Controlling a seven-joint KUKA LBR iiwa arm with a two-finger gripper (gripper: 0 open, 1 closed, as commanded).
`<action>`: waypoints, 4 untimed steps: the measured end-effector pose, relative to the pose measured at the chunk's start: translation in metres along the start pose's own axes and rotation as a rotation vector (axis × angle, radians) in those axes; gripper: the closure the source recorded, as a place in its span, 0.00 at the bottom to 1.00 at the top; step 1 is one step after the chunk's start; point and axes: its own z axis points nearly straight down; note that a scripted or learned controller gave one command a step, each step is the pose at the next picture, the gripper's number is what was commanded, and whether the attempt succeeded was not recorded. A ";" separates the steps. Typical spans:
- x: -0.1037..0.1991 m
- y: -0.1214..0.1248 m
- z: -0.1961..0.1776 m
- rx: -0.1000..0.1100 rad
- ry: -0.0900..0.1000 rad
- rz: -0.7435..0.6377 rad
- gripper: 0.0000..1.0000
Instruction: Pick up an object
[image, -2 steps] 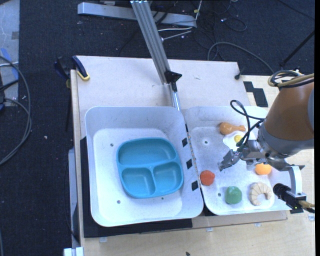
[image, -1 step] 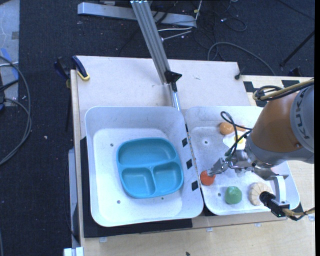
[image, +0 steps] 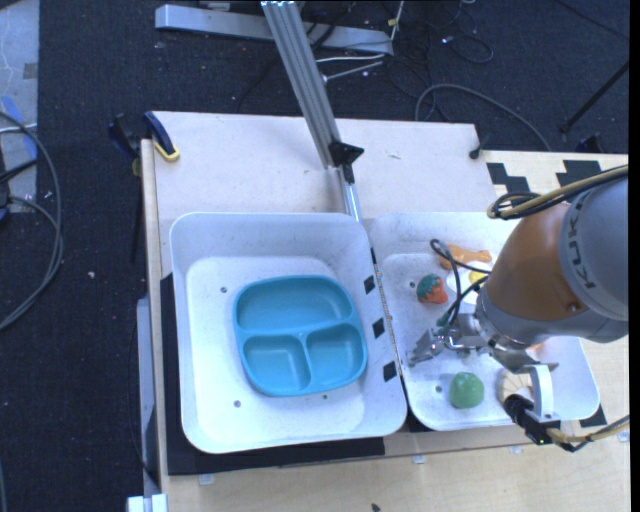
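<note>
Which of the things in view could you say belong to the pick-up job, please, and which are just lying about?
Belonging to the job:
- tool, in the right bin
- green object
- red and green object
- orange object

Just lying about:
- blue divided tray in the left bin
- yellow-handled clamp
- metal pole

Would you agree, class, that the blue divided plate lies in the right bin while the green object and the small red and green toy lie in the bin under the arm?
Not quite. The camera view shows the blue divided plate in the left bin, not the right one. The rest stands: the green object and the small red and green toy lie in the right bin, under the arm.
</note>
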 end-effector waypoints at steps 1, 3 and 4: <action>-0.001 0.002 -0.013 -0.008 -0.004 0.003 1.00; 0.003 0.006 -0.109 -0.004 0.000 -0.004 1.00; 0.056 0.009 -0.126 -0.001 0.002 -0.010 1.00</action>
